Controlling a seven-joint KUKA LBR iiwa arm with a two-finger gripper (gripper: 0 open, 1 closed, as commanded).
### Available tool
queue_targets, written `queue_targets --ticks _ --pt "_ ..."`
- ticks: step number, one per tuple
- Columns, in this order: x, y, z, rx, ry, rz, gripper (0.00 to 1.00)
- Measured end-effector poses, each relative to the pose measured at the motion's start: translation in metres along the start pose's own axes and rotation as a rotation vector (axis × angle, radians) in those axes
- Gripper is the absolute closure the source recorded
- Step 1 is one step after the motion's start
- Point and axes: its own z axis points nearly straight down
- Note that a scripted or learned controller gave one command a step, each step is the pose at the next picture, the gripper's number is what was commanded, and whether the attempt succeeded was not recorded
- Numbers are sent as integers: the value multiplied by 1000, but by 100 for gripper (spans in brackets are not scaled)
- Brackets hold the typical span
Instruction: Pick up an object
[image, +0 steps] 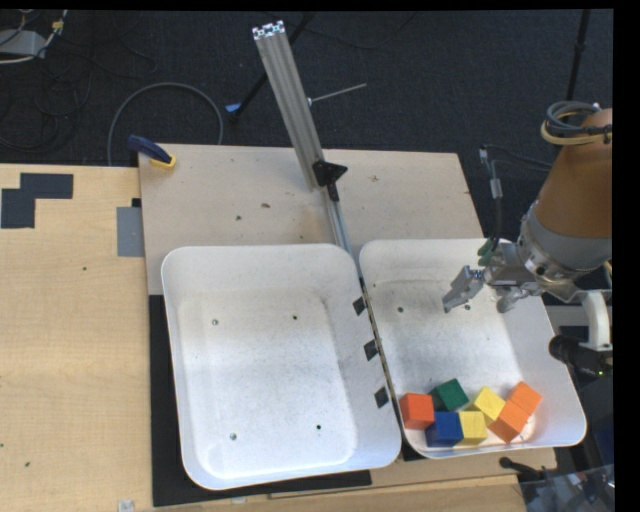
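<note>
Several small coloured blocks lie bunched at the near edge of the right bin (420, 340): an orange-red block (417, 409), a green block (451, 394), a blue block (444, 428), two yellow blocks (489, 403) and an orange block (516, 409). My gripper (483, 293) hangs over the far right part of that bin, well above and behind the blocks. Its fingers (459, 290) are spread apart with nothing between them.
The left bin (260, 360) lies beside the right one, with black clips along the shared rim. A slanted aluminium post (296, 110) rises behind the bins. The arm's orange band (580, 180) is at the right edge.
</note>
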Motion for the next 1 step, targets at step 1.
queue_targets --ticks 1 --pt "21 26 97 7 1 -2 0"
